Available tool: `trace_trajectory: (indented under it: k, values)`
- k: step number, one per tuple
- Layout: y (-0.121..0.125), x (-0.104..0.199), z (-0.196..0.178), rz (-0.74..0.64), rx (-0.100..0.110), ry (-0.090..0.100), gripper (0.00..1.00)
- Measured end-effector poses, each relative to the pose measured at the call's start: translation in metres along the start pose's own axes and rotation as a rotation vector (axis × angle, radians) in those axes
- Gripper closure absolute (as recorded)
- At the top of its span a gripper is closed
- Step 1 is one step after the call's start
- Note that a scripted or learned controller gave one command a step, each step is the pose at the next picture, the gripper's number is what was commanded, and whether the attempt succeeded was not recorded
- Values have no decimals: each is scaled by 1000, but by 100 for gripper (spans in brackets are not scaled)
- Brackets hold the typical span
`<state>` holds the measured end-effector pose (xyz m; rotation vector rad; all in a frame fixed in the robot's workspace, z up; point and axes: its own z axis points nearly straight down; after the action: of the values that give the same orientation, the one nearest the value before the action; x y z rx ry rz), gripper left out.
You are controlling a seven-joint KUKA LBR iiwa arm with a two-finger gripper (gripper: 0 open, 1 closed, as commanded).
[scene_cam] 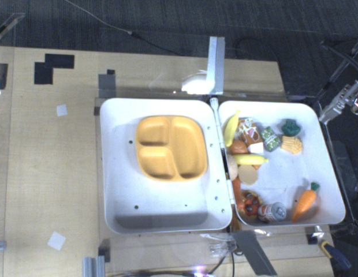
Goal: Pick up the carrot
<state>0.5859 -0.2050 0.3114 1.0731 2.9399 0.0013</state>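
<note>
Carrot (305, 201) lies near right bin's (326, 149) near-right corner (open floor leftward); tool state: cannot tell.

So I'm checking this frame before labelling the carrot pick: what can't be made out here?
- Gripper: cut off by the camera view's right edge; finger state unreadable.
- Toy pile along the right bin's left wall: items overlap and are too small to name.
- Can: label too small to read.
- Carrot: plain, lying free of the pile.
</note>
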Motion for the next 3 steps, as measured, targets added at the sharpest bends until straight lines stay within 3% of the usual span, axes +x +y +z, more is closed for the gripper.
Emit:
trace_trajectory:
  k: [1,2,3]
  values:
    - [-38,43,-31,-89,1,0,100]
    - [-63,73,-51,-444,1,-1,100]
    - [-62,73,-52,-591,1,0,100]
